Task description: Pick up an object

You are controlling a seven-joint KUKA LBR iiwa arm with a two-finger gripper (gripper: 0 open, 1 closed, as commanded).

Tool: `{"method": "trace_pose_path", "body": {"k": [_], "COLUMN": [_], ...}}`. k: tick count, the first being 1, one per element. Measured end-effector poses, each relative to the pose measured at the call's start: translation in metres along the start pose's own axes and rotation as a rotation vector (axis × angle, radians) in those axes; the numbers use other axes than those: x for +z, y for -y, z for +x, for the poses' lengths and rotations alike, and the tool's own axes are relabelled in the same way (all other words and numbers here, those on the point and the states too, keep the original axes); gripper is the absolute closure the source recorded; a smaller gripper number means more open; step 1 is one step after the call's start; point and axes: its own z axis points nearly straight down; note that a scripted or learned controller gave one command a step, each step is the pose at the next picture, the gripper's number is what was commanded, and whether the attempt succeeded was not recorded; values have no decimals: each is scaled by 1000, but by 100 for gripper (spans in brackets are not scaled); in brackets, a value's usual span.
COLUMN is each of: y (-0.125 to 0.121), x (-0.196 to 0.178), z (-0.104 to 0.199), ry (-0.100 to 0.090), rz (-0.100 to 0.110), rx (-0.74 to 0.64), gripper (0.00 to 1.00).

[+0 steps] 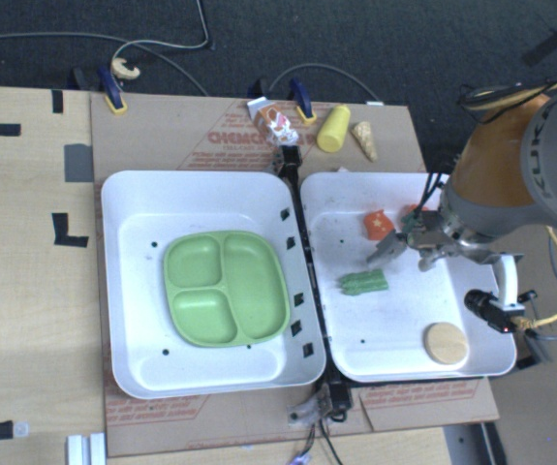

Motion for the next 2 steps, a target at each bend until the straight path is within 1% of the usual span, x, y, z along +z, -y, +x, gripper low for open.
{"method": "trace_pose_path", "body": {"k": [1,2], "y": [-45,-84], "x": [61,84], "z": [-6,-12], "ry": [1,1], "rz": [-1,-5], "rx": [0,-2], "gripper": [0,0]}}
